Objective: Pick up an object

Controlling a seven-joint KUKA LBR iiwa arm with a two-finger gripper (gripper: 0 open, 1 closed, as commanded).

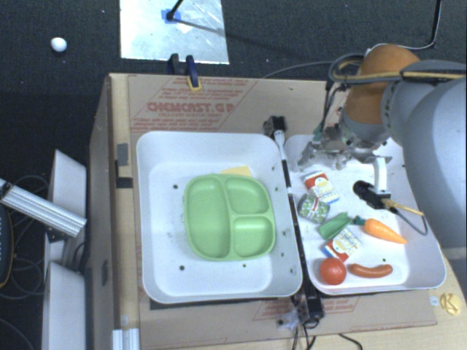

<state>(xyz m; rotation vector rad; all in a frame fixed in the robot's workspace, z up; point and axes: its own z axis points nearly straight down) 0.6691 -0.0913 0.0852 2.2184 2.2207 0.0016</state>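
hanging over the right bin's (430, 265) far end, the metal gripper (337, 152) left its grip impossible to tell. toys lay below it — glossy carrot (382, 230), round tomato (332, 270), smooth sausage (370, 270). leftward sat a green compartment tray (228, 217).

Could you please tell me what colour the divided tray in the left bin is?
The divided tray is light green, seen in the camera view.

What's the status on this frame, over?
Gripper low over right bin, fingers unclear. Toy carrot, tomato, sausage unpicked. Green tray in left bin.
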